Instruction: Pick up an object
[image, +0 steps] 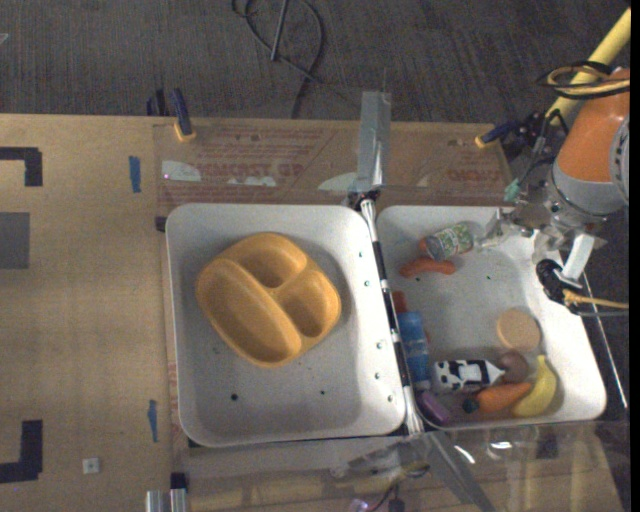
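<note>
— What do we count?
— Two white bins: the left bin (200, 400) bears one glossy yellow three-compartment plate (268, 296); the right bin (470, 305) has one curved banana (540, 390), one carrot (503, 397), one cow-patterned toy (465, 374).
— The gripper (520, 225)?
— Above the right bin's far corner; we cannot tell its fingers' state.

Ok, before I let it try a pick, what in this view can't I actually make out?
- Gripper: small and blurred at the right bin far edge beside the green can; finger state unreadable.
- Arm: cut off by the right edge.
- Purple item: wedged at the near wall, partly hidden by the cow toy; identity unclear.
- Can label: too small to read.
</note>
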